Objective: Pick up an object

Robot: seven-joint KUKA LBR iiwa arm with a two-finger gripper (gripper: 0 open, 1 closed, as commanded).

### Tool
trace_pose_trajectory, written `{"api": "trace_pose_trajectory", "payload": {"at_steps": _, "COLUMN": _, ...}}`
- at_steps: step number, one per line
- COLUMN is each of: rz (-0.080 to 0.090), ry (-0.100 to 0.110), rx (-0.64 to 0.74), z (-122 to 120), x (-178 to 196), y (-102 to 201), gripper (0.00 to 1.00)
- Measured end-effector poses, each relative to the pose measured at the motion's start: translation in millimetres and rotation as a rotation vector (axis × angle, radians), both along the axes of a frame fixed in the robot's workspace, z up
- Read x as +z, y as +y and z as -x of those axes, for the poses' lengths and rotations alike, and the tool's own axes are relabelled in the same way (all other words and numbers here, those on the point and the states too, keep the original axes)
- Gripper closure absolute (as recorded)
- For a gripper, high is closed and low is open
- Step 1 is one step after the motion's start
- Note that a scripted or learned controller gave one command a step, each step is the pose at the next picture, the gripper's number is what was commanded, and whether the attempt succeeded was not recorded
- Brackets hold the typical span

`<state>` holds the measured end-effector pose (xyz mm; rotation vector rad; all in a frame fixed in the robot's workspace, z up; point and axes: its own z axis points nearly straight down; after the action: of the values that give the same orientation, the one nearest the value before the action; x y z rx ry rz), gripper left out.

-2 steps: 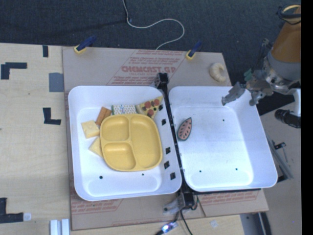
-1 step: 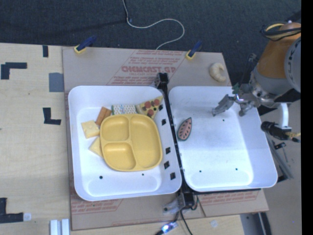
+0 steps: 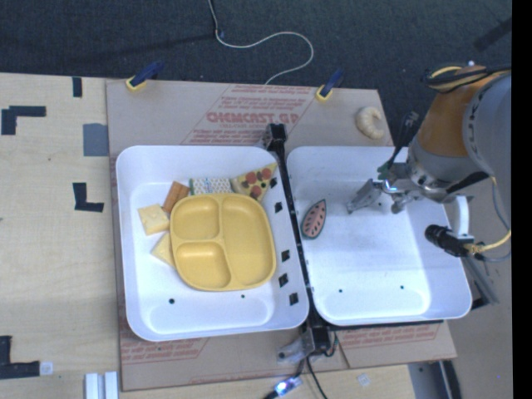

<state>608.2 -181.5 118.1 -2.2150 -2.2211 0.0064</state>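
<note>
From above, the bench is a pale wood top with black angular marks on its left side, and a brown cardboard sheet [image 3: 249, 119] with red printing lies on it under two white bins. Blue-and-yellow clamps [image 3: 144, 75] pin the sheet's far edge. Beyond the bench the floor is dark carpet, crossed by a thin white cable [image 3: 266, 44].

The left bin [image 3: 141, 306] holds a yellow divided plate [image 3: 223, 241], with small flat pieces at its left and far sides: a pale square, an orange strip, a patterned slice. The right bin [image 3: 391, 302] holds one small oval object [image 3: 313, 219], reddish with dark spots, lying at its left side next to the divider between the bins.

The grey arm reaches in from the right, and its gripper [image 3: 378, 196] hangs over the far middle of the right bin, fingers spread apart with nothing between them, well apart from the oval object. A beige lump [image 3: 371, 121] rests on the cardboard beyond the right bin.
</note>
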Motion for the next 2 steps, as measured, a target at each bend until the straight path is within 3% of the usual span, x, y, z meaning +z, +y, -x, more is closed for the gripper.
{"api": "trace_pose_trajectory", "payload": {"at_steps": 1, "rz": 0.002, "ry": -0.005, "rx": 0.001, "z": 0, "x": -36, "y": 2, "gripper": 0.0}}
{"api": "trace_pose_trajectory", "payload": {"at_steps": 2, "rz": 0.003, "ry": -0.008, "rx": 0.001, "z": -1, "x": -23, "y": 2, "gripper": 1.0}}
